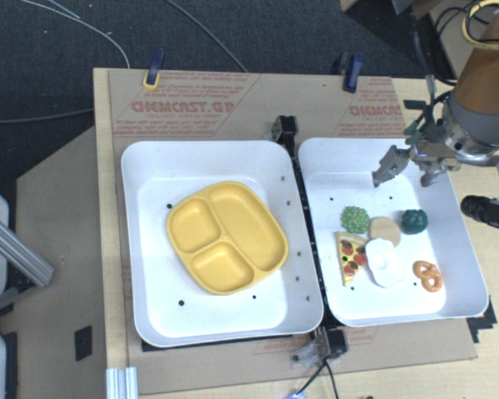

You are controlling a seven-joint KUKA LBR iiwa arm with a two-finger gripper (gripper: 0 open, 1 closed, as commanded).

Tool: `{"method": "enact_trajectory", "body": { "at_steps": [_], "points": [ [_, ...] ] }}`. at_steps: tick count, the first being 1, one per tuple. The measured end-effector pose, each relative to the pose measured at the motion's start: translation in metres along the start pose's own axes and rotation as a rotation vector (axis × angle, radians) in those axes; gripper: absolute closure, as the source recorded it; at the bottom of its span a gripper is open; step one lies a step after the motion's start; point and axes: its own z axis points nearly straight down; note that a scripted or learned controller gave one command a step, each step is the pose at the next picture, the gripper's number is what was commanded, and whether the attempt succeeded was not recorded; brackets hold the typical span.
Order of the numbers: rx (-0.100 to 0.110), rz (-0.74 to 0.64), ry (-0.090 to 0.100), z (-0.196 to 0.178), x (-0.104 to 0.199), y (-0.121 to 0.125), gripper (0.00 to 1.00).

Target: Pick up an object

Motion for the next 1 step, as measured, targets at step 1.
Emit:
{"method": "enact_trajectory", "body": {
  "at_steps": [1],
  "points": [
    [-0.014, -0.003, -0.002, -0.0079, 0.0004, 0.0021, 0.0]
  ]
}}
